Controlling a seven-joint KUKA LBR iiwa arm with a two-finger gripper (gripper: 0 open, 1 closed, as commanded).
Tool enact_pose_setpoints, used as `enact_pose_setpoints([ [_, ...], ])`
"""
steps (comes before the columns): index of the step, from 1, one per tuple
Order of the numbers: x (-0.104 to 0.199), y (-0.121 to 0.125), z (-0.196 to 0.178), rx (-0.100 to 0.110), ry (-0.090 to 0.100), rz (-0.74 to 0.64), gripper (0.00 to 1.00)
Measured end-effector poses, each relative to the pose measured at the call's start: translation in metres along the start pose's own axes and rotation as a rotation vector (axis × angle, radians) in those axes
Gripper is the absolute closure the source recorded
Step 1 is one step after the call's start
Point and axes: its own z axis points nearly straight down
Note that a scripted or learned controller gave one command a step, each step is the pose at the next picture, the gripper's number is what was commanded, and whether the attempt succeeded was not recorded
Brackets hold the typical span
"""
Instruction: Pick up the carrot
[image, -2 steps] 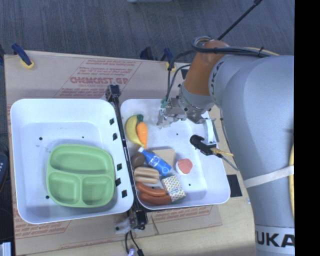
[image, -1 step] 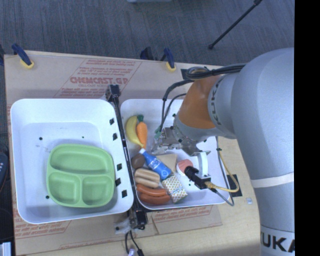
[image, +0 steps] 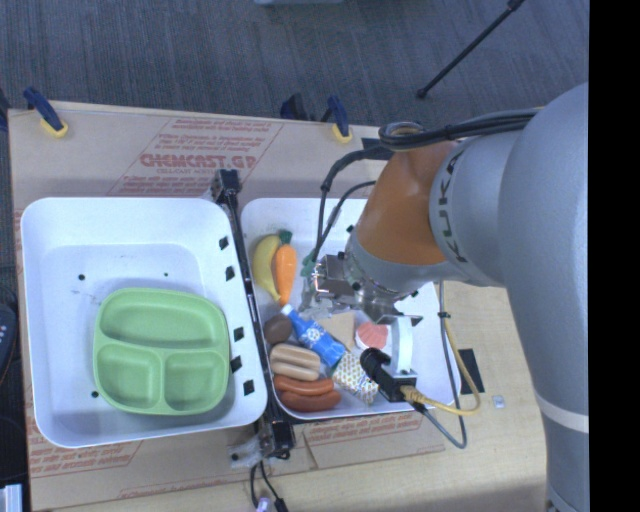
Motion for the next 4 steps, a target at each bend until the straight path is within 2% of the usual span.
enact_pose_setpoints([
  [1,0.075,-0.003,0.000,0.000,-0.001,0.248,1.00],
  [2,0.023,0.025,-0.093,0.000,0.001,0.548,1.00],
  [3,0.104,-0.013,-0.001,0.004,0.000,0.726,1.00],
  [4,0.070,-0.042,-0.055,0.002,0.001,0.875,1.00],
])
